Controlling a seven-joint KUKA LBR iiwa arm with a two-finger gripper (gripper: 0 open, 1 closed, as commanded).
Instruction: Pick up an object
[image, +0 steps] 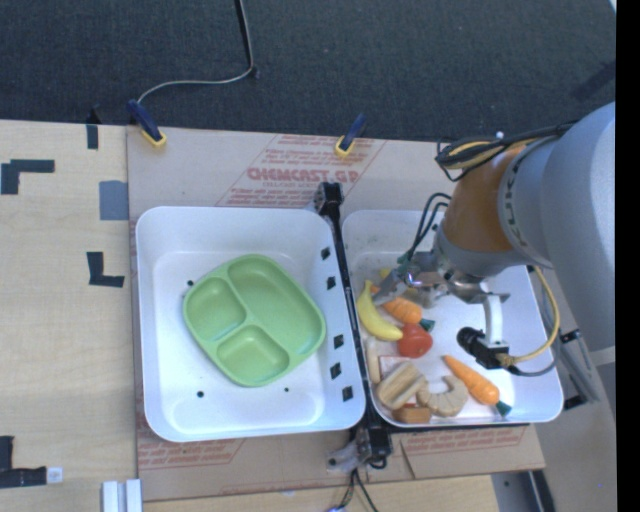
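Hand (415, 283) low in right bin (530, 405), grip state unclear; small carrot (404, 310) just below.

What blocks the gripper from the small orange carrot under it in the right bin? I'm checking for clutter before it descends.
Nothing visible lies between the gripper and the small orange toy carrot. A yellow toy banana and a red toy tomato crowd close beside the carrot in the right white bin.

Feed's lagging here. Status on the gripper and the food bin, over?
Gripper low in right bin, over small carrot; nothing seen held. Banana, tomato crowd it. Green tray alone in left bin.
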